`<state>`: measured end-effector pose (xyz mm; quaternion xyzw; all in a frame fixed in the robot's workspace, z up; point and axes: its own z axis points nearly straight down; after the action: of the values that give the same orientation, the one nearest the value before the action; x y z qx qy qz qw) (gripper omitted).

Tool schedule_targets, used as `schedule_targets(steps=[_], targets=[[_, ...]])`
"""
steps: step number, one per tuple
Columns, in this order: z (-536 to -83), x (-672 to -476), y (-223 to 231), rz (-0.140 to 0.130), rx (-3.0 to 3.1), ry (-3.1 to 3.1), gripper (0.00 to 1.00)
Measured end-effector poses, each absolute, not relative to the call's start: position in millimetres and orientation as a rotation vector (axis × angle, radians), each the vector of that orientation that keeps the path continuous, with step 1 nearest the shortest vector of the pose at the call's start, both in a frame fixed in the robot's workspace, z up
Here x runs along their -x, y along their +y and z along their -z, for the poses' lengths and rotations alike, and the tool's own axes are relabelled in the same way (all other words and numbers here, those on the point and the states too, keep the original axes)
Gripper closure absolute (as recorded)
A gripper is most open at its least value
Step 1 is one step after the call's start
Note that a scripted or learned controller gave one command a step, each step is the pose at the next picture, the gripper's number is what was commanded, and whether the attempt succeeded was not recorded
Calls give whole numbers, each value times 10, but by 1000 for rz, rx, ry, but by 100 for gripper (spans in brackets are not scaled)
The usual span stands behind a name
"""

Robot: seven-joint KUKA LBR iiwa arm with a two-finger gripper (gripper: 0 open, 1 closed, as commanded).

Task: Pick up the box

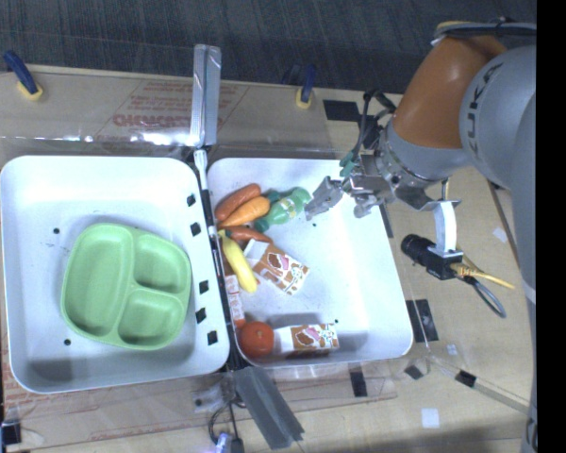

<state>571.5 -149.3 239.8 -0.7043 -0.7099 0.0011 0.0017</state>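
Observation:
Two small brown-and-white boxes lie in the right bin (377,281). One box (283,272) rests tilted near the bin's middle left, beside a banana. The other box (307,338) lies along the front wall, touching a red tomato (255,339). My gripper (343,202) hangs over the back right part of this bin, up and to the right of both boxes. Its fingers (322,200) are open, and nothing is between them.
Two carrots (241,206) and a green bottle (285,206) sit at the back left of the right bin, just left of the gripper. A yellow banana (239,263) lies by the divider. The left bin (28,215) holds a green divided tray (125,285).

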Motion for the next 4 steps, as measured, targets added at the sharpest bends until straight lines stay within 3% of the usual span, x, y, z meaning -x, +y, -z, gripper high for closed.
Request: schedule_targets(steps=[1,2,3,4], targets=[[-1228,-6107,-1528,-3,2062,-2366,0],[-921,-6019,-2101,-4,2155,-2280,0],[-921,-6019,-2101,-4,2155,-2280,0],[-918,-6089,-1829,-7,2804,-1407,0]])
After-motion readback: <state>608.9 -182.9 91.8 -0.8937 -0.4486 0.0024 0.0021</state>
